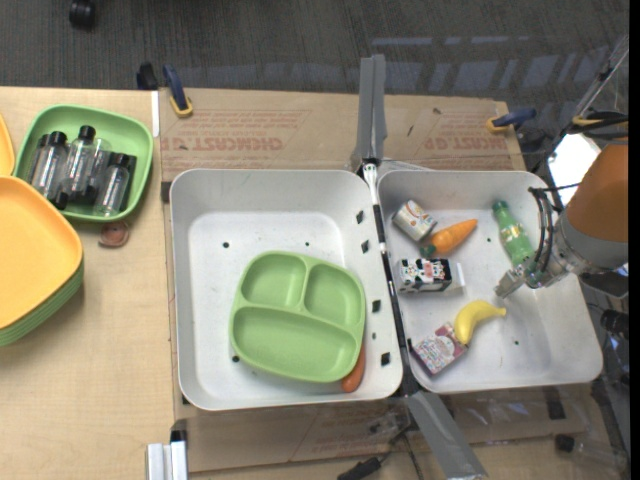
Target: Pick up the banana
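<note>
The yellow banana [476, 319] lies in the right bin [560, 353], near its front middle, curving up to the right. My gripper [508, 285] comes in from the right edge on the grey arm with its orange band [606, 208]. Its tip hovers just above and to the right of the banana's upper end, close to it, and nothing shows held in it. The green bottle [511, 232] lies just behind the gripper.
The right bin also holds a small can [413, 218], a carrot [455, 235], a black-and-white carton [427, 274] and a pink packet [438, 351] touching the banana's lower end. The left bin [200, 268] bears a green divided plate [298, 316].
</note>
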`<state>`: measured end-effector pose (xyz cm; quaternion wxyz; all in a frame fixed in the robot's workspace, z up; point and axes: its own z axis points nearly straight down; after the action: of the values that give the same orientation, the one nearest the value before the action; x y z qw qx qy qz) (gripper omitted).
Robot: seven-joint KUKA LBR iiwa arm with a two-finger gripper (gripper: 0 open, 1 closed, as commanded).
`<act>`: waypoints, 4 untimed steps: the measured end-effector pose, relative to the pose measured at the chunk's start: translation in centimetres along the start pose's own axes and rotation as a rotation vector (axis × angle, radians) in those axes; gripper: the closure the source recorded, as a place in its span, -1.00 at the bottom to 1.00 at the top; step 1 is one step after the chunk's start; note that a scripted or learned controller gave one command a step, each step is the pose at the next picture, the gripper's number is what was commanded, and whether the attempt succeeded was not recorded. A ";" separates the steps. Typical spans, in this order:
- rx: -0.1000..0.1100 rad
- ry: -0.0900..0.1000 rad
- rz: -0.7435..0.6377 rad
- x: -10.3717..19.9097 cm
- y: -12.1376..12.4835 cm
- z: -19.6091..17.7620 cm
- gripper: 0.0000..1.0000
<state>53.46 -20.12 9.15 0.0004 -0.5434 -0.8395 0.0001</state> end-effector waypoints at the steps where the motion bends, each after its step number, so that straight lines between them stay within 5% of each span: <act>1: -0.001 -0.001 0.117 -1.5 2.5 0.0 1.00; 2: 0.001 0.001 0.203 1.4 0.6 0.0 1.00; 3: 0.000 -0.002 0.358 -1.5 5.0 0.0 1.00; 4: 0.002 0.000 0.476 1.5 2.6 0.0 1.00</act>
<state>55.27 -17.70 9.12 0.0008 -0.7259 -0.6878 0.0011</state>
